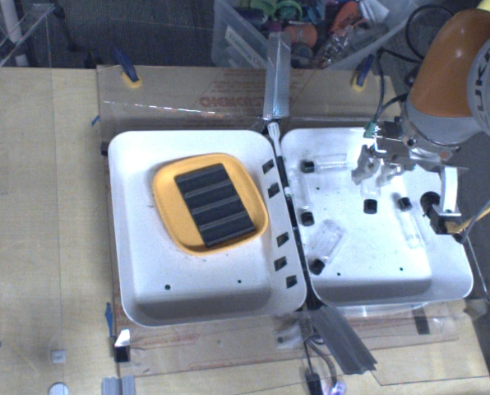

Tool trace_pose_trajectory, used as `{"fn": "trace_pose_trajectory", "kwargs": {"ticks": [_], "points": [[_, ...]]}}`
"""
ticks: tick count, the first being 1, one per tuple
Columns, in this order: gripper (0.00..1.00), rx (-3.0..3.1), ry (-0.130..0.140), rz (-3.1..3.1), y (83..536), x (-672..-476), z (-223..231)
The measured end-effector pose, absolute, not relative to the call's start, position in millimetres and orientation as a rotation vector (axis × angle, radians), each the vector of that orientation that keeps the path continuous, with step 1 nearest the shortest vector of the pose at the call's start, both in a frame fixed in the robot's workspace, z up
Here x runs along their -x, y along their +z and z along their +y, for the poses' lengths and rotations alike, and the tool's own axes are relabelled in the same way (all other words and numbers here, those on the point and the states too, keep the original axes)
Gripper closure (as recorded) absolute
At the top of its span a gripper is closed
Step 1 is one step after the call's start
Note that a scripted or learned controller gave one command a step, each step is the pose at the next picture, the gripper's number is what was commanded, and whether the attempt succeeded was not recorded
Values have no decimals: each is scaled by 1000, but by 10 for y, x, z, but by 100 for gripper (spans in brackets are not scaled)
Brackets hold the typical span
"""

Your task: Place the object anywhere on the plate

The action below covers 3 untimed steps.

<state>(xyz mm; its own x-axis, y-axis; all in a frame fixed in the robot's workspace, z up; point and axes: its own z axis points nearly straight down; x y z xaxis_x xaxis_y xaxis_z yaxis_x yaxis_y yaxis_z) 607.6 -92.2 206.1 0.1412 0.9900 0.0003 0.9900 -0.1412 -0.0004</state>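
A yellow square plate (168, 214) lies in the left bin (138, 295). On it rests a black ridged block (214, 205), flat and slightly turned, covering most of the plate's middle. My gripper (368, 169) hangs over the far part of the right bin (393, 282), well to the right of the plate and apart from the block. Nothing shows in the gripper.
In the right bin lie a clear plastic piece (326, 239), a clear tube (410, 229) and several small black bits (370, 206). A divider with black clips (279, 212) separates the bins. A tub of colourful toys (311, 11) stands behind them.
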Motion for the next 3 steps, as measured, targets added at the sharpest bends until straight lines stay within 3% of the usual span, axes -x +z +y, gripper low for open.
{"fn": "trace_pose_trajectory", "kwargs": {"ticks": [1, 2, 3], "points": [[0, 2373, 0, -2058, 2061, -6076, -922], [0, 2367, -1, -2068, 2280, -6258, -1010], [0, 2241, -1, -2206, 1925, -6639, -1052]]}}
